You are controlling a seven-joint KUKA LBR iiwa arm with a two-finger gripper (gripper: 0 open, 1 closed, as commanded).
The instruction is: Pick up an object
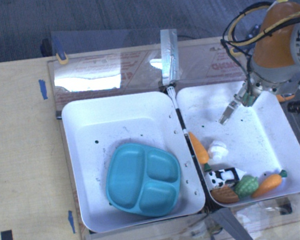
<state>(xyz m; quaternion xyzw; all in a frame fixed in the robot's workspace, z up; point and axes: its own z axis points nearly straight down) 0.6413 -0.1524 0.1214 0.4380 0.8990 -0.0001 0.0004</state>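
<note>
Wooden bench (20, 179), two white bins. Left bin (78, 121): blue tray (143, 178) at 6 o'clock. Right bin (268, 133): toys (242, 184) heaped at 6–7 o'clock. Gripper (228, 114) at 12, nothing gripped; finger spread cannot be told. Approach step judged; descent toward toys needed.

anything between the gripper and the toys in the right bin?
Nothing visible. The gripper hangs over bare floor in the right bin. The toys, nearest the orange carrot and white piece, lie toward the bin's near-left with open floor between.
</note>
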